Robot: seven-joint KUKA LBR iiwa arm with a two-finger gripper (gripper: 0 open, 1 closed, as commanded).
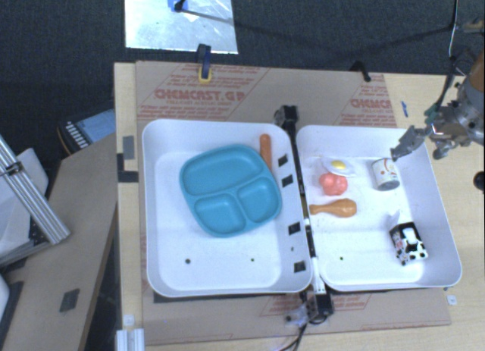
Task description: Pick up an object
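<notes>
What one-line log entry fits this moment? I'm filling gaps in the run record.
claw: above right bin's far edge, nothing held | nearest: small white cylindrical cup | blue plastic divided plate: left bin

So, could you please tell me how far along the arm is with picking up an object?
Nothing looks picked up yet. The gripper hovers at the right bin's upper right edge, near the small white cup; nothing visibly sits in it. The fried egg, pink ball, drumstick and black-and-white toy lie in that bin. Reaching, grasping and lifting remain.
</notes>
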